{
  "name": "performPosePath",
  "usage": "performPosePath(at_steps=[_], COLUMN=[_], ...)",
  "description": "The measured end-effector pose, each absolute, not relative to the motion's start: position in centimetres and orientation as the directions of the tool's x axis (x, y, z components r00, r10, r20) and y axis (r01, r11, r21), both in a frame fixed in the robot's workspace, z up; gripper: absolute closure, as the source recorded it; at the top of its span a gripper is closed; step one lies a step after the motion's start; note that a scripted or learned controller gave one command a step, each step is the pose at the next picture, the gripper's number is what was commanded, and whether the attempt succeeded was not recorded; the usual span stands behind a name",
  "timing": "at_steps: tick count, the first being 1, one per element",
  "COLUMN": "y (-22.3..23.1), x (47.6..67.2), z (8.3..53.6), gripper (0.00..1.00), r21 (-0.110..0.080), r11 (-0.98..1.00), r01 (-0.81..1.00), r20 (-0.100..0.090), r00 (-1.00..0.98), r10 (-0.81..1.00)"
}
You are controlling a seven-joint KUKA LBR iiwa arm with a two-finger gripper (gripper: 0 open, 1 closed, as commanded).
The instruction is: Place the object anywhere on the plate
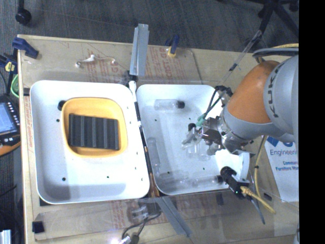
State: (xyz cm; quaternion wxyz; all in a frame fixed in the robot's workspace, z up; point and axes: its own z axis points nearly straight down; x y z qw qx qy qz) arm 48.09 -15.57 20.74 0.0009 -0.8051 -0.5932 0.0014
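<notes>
1. Camera view, the bench: two shallow white bins are sitting side by side on the wooden bench (61, 50); the left bin (45, 177) is holding a yellow plate (94, 108) with a dark ribbed object (94, 131) lying across its middle; the plate is sitting toward the bin's 12 o'clock side.

2. Camera view, the arm: the grey arm (277, 100) with its orange band is reaching in from 3 o'clock over the right bin (167, 93); the gripper (198, 139) is hanging low over the middle of that bin, toward its 3 o'clock wall; how its working end is set, I cannot tell, since the parts there are pale, see-through and blurring into the white floor.

3. Camera view, the right bin: a small clear item with a dark end (170, 104) is lying near the 12 o'clock wall, well apart from the gripper; faint clear shapes are showing near the 6 o'clock wall, too dim to name.

4. Camera view, the surroundings: a grey metal bar (138, 50) is standing at 12 o'clock between the bins; a blue clamp (24, 46) is gripping the bench corner at 10 o'clock; a handheld screen (7, 121) is resting at 9 o'clock.
</notes>
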Motion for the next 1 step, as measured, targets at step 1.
performPosePath(at_steps=[1], y=[-5.98], x=[54.82], z=[24.93], gripper=[1.0], r21=[-0.005], r11=[-0.135], r01=[0.991], r20=[0.001], r00=[0.135], r10=[0.991])
